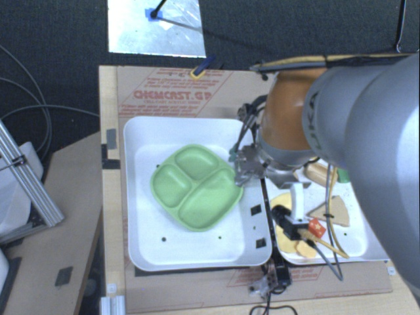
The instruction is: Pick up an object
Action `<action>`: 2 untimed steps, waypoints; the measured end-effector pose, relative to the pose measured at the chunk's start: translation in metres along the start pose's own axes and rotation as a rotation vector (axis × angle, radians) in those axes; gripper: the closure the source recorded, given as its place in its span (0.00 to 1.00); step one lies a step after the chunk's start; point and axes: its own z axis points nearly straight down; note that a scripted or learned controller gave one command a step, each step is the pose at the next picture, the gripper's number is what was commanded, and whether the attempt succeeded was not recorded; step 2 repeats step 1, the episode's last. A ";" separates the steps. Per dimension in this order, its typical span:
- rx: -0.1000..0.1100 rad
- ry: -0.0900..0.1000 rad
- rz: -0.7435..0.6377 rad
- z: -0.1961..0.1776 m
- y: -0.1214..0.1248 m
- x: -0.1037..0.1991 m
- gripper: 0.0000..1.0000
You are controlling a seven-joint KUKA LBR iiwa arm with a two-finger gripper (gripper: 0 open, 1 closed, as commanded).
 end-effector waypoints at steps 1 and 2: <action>0.011 0.003 -0.008 0.010 -0.052 0.037 1.00; 0.011 0.003 -0.008 0.010 -0.052 0.037 1.00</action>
